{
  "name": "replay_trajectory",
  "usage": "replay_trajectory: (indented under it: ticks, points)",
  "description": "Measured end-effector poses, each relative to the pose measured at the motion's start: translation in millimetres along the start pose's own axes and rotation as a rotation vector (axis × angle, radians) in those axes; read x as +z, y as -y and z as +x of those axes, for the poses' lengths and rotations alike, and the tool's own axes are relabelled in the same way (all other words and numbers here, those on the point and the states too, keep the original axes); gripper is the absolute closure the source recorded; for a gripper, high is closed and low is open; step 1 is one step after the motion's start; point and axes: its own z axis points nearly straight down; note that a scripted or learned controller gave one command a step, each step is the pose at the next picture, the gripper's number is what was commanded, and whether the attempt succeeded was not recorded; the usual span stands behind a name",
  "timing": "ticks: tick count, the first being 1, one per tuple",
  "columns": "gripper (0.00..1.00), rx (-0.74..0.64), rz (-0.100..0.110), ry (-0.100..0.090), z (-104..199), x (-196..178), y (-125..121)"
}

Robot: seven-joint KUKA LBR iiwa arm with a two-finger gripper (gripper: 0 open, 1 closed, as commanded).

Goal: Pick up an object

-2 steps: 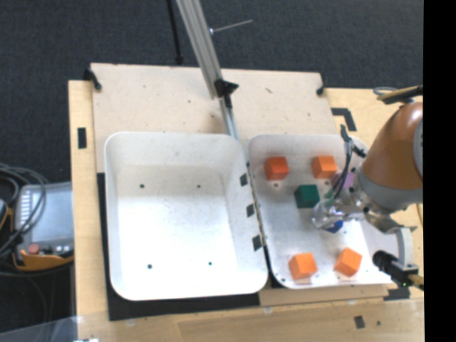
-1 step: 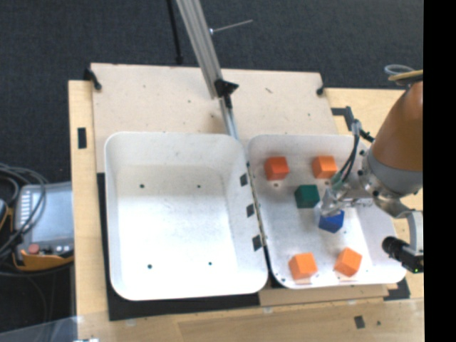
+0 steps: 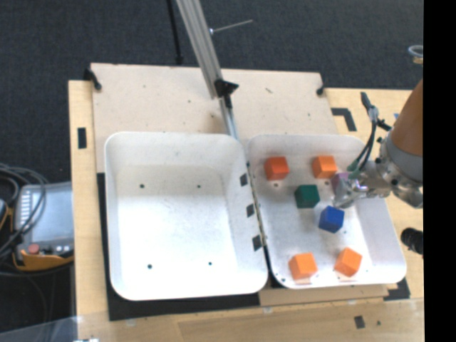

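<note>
Nothing is lifted yet: all 6 cubes lie on the floor of the right bin (image 3: pixel 385 266), and the gripper (image 3: pixel 345 191) hangs just above the blue cube (image 3: pixel 331 219), its grasp state hidden from me, so the pick remains to do.
</note>
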Motion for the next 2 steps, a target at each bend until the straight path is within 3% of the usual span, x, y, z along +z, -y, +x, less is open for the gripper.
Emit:
replay_trajectory:
  ticks: [1, 2]
  points:
    - [1.0, -0.001, 0.005, -0.001, 0, -15, -1]
    - [1.0, 0.0, 0.006, 0.0, 53, -13, -21]
